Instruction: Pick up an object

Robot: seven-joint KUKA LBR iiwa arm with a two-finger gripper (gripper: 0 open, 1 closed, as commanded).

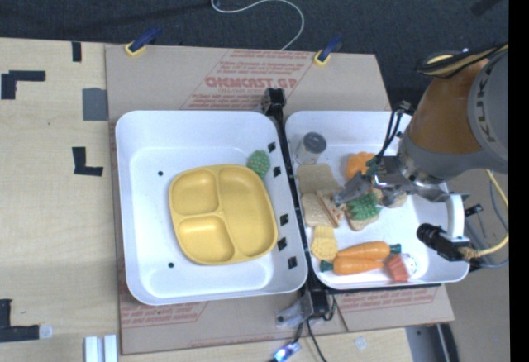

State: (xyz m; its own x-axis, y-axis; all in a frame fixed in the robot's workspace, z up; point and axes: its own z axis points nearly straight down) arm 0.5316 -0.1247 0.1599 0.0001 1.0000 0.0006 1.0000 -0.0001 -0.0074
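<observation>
Camera view: the surface (50, 211) carries a cardboard sheet (240, 79) on which two shallow white bins stand side by side and touch along their inner walls. The left bin (140, 145) holds a yellow divided plate (221, 213) with three compartments, lying flat near the bin's centre, and a small green broccoli piece (259, 162) just beside the plate's upper right rim, close to the dividing wall. The right bin (430, 273) holds the clutter of toy food: a grey round-topped container (312, 145) near the upper left corner, a tan bread slice (314, 180) below it, a second sandwich-like piece (317, 208) further down, a yellow corn cob (323, 246) near the lower left, an orange carrot (360, 258) lying lengthwise along the lower wall, a small red item (398, 267) at the carrot's right end, and an orange item (359, 164) in the upper middle. The arm (450, 116) reaches in from the right, its wrist above the right bin. The pincer (360, 197) sits low over the middle of the right bin, directly at a green leafy item (364, 207) that rests on a tan piece. Whether the pincer is spread or pressed together cannot be told, nor whether it pinches the green item.
</observation>
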